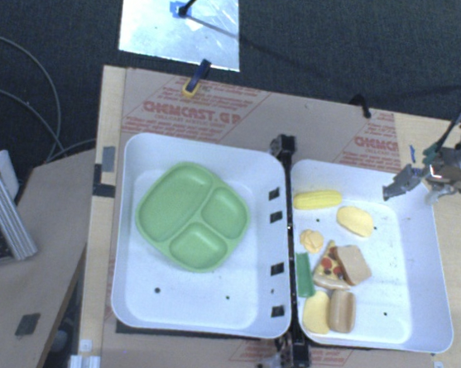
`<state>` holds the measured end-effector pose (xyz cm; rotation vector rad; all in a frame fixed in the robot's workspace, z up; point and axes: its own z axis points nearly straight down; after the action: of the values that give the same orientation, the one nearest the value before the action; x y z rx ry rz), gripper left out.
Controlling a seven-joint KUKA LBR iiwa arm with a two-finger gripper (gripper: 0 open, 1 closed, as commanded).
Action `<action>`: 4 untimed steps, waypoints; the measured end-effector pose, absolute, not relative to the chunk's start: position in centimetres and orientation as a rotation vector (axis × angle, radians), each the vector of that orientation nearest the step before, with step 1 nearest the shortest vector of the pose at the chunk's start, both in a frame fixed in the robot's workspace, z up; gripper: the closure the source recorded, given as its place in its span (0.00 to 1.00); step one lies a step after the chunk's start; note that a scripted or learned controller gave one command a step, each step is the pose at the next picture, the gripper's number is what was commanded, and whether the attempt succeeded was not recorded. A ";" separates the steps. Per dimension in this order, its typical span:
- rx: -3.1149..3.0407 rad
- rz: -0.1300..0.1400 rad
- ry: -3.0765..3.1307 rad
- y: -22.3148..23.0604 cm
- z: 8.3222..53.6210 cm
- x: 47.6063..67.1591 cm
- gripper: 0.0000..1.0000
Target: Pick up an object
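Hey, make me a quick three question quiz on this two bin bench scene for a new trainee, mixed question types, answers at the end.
1. True or false: the green divided plate lies in the same bin as the toy foods.
2. Which item lies nearest the right bin's far wall? A) hot dog B) corn cob C) pizza slice
3. Fill in: the gripper hovers over the right bin's far ____ corner.

Key: 1 false, the plate is alone in the left bin. 2 B. 3 right.
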<state>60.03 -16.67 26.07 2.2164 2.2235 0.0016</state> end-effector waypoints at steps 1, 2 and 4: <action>2.215 0.003 2.223 -20.4 9.6 60.6 0.00; 2.214 0.002 2.230 -14.0 11.0 60.1 0.00; 2.225 0.006 2.213 -15.2 8.2 56.7 0.00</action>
<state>56.71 -15.22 8.23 2.2250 2.2132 0.0061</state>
